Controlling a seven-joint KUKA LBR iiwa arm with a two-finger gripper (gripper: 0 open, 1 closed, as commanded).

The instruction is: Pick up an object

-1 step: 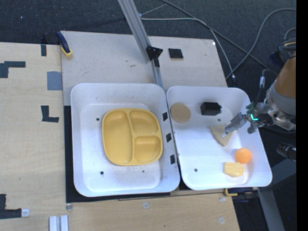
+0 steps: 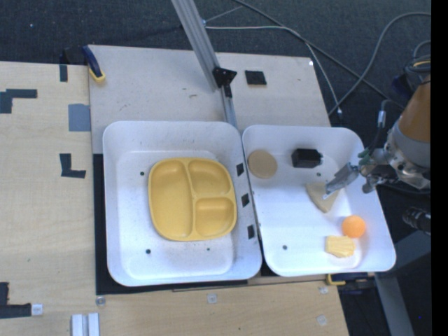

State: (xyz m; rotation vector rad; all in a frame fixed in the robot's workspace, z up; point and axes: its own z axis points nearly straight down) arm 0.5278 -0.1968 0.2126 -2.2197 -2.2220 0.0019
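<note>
Reaching in from the right, the grey arm with its orange band (image 2: 420, 114) lowers its two-finger gripper (image 2: 334, 185) over the right-hand shallow white bin (image 2: 371, 257), and we see the metal fingers (image 2: 340, 178) slanting down onto the top of a pale beige wedge-shaped block (image 2: 323, 200). We cannot tell whether the claw is open or closed, nor whether anything sits between the fingers.

Around the wedge we count four other things in the same bin: a small black rectangular block (image 2: 306, 157) just above and to the left of the gripper, a round tan disc (image 2: 262, 164) near the bin's left wall, an orange ball (image 2: 354, 226) below the gripper toward the right wall, and a yellow chunky piece (image 2: 340, 246) touching or just under the ball. None of them lies between the gripper and the wedge.

In the left-hand shallow white bin (image 2: 119, 187) we find a yellow plastic tray with three compartments (image 2: 191, 198), lying flat near the middle.

Beyond the bins, a slanted grey metal rail (image 2: 199, 37) runs down to the seam between them, and a blue-and-yellow clamp (image 2: 93, 64) sits at the board's far left corner.
</note>
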